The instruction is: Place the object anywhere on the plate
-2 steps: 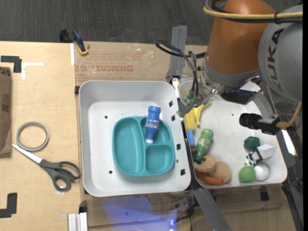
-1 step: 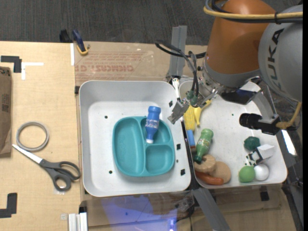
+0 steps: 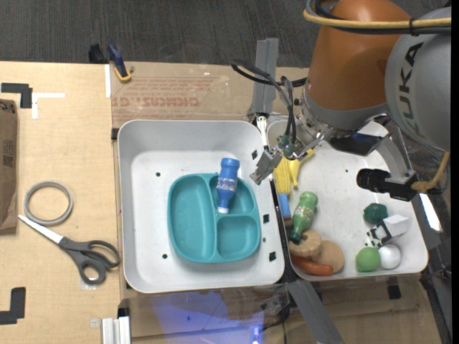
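- The blue bottle is small and plastic, with a rounded cap end and a pale label band around its middle. It lies on its side, slightly tilted from upright in the view, its cap end toward the far side of the bin.
- It rests on the teal plate, across the raised divider at the plate's upper right, touching it.
- The teal plate is an oval divided dish with three compartments, one large on the left and two smaller on the right. It lies flat in the left white bin.
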Motion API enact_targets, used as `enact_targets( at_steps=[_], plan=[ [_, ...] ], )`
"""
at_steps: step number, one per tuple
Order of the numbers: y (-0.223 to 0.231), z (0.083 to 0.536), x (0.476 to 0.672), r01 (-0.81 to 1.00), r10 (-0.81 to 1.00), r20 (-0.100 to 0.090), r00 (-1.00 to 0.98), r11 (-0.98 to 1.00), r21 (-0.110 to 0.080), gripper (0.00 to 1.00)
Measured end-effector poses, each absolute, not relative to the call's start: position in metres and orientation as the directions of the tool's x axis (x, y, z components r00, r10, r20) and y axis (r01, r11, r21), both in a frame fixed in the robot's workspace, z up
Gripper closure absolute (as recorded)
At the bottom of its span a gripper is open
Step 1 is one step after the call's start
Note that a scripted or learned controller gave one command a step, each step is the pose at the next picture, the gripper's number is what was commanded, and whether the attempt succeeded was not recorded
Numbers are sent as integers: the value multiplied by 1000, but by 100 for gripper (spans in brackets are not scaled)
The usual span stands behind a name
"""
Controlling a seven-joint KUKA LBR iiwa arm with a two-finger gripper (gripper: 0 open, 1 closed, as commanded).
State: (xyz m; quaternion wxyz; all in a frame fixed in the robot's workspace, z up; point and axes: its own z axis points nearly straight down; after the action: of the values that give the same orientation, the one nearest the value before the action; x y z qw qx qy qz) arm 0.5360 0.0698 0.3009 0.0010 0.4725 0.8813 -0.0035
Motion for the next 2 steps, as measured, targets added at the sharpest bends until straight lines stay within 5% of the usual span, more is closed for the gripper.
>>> enact_targets(
  at_steps=[2],
  plan=[
    [70,301,536,833,833,-5,-553,553,-5,0]
  ],
)
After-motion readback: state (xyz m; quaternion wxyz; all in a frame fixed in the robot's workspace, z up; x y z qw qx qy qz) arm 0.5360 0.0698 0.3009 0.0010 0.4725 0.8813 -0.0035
